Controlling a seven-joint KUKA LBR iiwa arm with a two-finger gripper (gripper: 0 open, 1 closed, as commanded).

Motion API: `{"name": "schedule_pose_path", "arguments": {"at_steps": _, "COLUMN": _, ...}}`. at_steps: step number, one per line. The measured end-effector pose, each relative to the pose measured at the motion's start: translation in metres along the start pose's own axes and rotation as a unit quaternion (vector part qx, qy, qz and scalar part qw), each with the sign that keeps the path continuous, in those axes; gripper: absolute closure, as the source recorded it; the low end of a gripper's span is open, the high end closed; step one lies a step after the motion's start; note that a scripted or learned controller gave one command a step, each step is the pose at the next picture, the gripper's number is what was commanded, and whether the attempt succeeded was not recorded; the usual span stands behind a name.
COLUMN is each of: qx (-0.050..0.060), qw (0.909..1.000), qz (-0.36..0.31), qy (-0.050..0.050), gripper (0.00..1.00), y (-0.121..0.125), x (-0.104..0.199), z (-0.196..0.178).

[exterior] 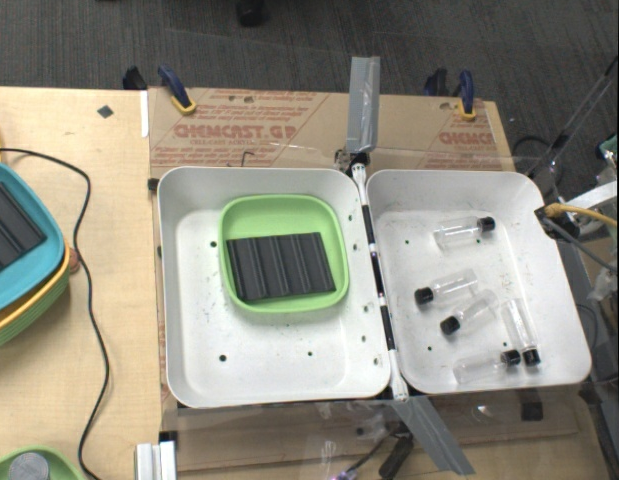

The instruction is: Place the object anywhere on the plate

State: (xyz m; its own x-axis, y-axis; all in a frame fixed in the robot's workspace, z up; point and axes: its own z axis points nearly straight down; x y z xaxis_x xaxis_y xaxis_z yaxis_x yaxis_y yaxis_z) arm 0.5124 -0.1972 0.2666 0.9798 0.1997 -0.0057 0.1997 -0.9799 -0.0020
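Note:
A square green plate (283, 253) lies in the left white bin (189, 368), toward the bin's back. A dark ribbed mat (282, 266) covers the plate's middle. Several clear plastic vials with black caps lie scattered flat in the right white bin (409, 368). One vial (464, 232) is near the back, and two more (444, 289) (467, 315) rest in the middle. Two others (516, 328) (484, 366) lie at the front right with their caps close together.
A stack of teal and yellow dishes (24, 258) sits at the far left of the bench, with a black cable (89, 298) curving past it. Blue clamps (176, 90) (465, 96) hold cardboard behind the bins. Cables and hardware (579, 213) crowd the right edge.

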Motion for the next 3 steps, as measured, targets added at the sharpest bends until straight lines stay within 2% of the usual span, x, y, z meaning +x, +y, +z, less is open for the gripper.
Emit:
{"name": "schedule_pose_path", "arguments": {"at_steps": 1, "qx": -0.001, "qw": 1.0000, "qz": 0.002, "qy": 0.001, "gripper": 0.00, "y": 0.022, "x": -0.016, "z": -0.008}}
{"name": "schedule_pose_path", "arguments": {"at_steps": 2, "qx": 0.000, "qw": 1.0000, "qz": 0.002, "qy": 0.001, "gripper": 0.00, "y": 0.018, "x": -0.040, "z": -0.022}}
{"name": "schedule_pose_path", "arguments": {"at_steps": 3, "qx": 0.000, "qw": 1.0000, "qz": 0.002, "qy": 0.000, "gripper": 0.00, "y": 0.003, "x": -0.036, "z": 0.007}}
